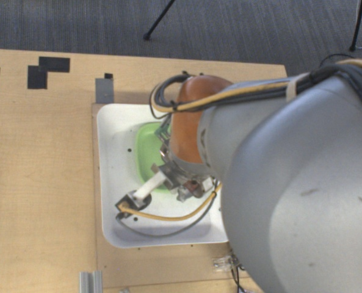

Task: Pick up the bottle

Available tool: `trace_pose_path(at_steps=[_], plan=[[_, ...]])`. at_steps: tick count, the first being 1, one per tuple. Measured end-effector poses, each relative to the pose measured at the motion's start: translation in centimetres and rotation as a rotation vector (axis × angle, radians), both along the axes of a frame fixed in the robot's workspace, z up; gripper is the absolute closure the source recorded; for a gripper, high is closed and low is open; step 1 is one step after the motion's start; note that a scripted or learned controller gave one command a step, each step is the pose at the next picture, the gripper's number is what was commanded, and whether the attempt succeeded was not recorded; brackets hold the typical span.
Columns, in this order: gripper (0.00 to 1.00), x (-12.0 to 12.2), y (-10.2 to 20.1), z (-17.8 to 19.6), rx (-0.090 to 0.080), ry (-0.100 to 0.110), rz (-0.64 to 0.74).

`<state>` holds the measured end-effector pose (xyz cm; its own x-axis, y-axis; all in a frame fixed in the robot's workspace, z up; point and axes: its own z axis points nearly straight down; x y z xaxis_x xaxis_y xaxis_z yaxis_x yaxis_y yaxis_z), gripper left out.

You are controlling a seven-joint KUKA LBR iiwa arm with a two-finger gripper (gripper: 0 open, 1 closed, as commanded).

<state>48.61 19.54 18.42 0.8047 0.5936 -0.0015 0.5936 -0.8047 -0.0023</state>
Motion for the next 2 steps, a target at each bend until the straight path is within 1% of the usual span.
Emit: trace_pose_path(at_steps=[1,2], plan=[[1.00,0.1,-5.9,12.8,0.001,-0.005,0.013],[1.00,0.1,0.9,24.0,0.001,-0.005,0.287]])
